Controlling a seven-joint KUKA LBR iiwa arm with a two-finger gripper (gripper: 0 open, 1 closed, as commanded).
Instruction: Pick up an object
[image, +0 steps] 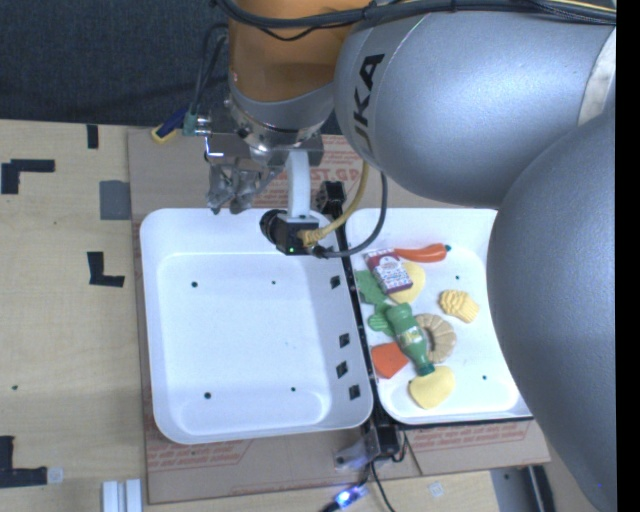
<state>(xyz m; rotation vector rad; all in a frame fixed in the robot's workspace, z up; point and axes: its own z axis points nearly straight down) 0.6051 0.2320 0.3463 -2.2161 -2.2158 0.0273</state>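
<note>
My gripper (231, 192) hangs over the back rim of the left white bin (165, 300), near its far left corner, with nothing visibly in it. The objects lie in the right white bin (495, 395): an orange-red pepper (420, 253), a small purple-and-white box (388, 270), a green bottle-shaped toy (402, 326), a yellow ridged piece (458, 305), a tan round biscuit (438, 336), an orange wedge (389, 361) and a yellow lemon-like piece (432, 388). The gripper is well left of them all.
The grey arm covers the top right of the view and the right bin's far side. A black cable unit (288, 232) hangs by the divider between the bins. Brown cardboard (140, 170) lies under both bins.
</note>
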